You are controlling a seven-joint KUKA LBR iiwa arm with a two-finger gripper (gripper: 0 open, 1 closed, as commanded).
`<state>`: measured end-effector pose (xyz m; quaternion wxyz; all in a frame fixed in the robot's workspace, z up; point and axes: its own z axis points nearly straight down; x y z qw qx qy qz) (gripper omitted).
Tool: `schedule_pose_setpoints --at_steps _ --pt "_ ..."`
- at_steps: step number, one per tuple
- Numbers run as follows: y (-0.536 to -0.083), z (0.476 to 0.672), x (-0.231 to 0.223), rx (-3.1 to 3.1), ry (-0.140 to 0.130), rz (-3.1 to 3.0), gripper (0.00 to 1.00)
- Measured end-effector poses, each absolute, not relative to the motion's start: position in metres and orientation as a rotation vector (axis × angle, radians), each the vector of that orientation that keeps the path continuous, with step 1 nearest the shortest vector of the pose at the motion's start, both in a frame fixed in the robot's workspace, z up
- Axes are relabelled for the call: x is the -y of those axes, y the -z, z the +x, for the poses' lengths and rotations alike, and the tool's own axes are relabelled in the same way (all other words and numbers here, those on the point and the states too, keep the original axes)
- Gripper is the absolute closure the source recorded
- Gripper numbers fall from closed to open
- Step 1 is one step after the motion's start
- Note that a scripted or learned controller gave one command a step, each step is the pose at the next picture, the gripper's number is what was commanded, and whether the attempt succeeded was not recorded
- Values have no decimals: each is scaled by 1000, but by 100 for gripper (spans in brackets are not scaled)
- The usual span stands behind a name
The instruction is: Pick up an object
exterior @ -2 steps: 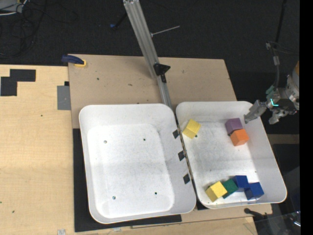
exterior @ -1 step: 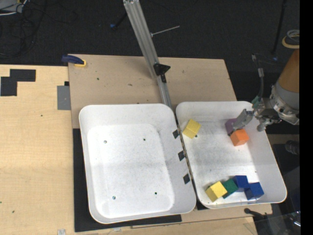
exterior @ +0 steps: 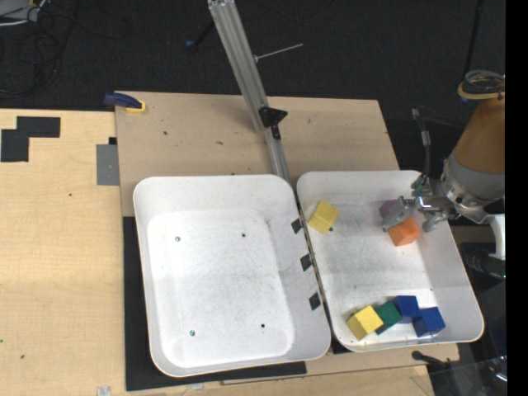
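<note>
Bins are set side by side on a wooden bench, the left bin and the right bin touching along their inner rims. The arm is seen at the right edge of the view, and its gripper is placed over the upper right part of the right bin. An orange block is seen just below the gripper, close to its metal tip or touching it, and a small purple-grey piece lies just to the left of the tip. Whether the tip is spread or closed cannot be told from this view, nor whether the orange block is gripped. A yellow block is found near the right bin's upper left side, well apart from the gripper. Along the lower rim of the same bin a cluster is gathered: a second yellow block, a green block beside it, and two blue blocks at its right. A slanted metal rail is mounted behind the bins.
</note>
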<state>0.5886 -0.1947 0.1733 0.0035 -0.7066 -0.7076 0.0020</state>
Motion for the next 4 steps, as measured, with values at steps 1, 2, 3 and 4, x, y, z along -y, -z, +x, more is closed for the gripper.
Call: schedule_pose_setpoints --at_steps 1,2,3,4 --pt "-122 578 197 2215 -7 -2217 0" --pt "-135 579 198 2213 -3 -2225 100" --pt "-196 574 196 2224 3 -2223 100" --pt "-257 573 204 2225 3 -2225 100"
